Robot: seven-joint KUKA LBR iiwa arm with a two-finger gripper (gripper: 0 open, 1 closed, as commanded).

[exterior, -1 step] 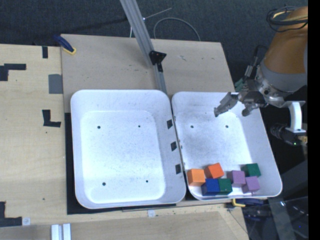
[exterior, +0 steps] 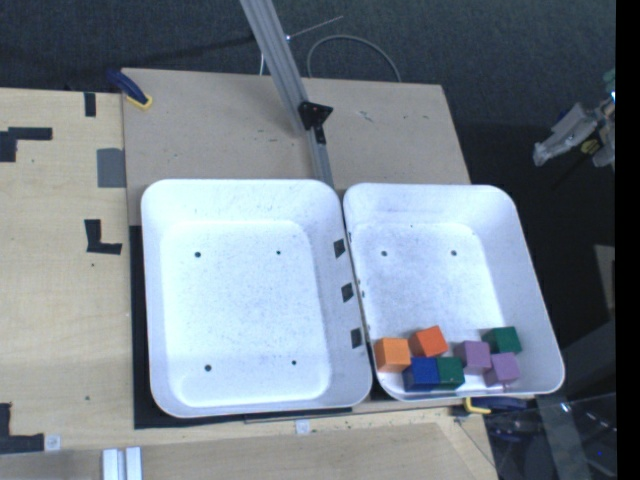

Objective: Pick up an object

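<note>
Several small blocks cluster in the near corner of the right bin [exterior: 500, 218]: two orange blocks [exterior: 392, 353] [exterior: 430, 341], a blue block [exterior: 424, 372], a green block [exterior: 450, 371], two purple blocks [exterior: 476, 354] [exterior: 505, 368] and a dark green block [exterior: 502, 340]. My gripper [exterior: 572, 138] hovers off the bench at the far right, well above and beyond the right bin, far from the blocks and with nothing seen in it.
The left bin [exterior: 160, 268] lies beside the right one. A slanted metal rail [exterior: 280, 53] with a black clamp [exterior: 315, 115] crosses the back of the bench. A blue and yellow tool [exterior: 130, 88] lies at the back left.
</note>
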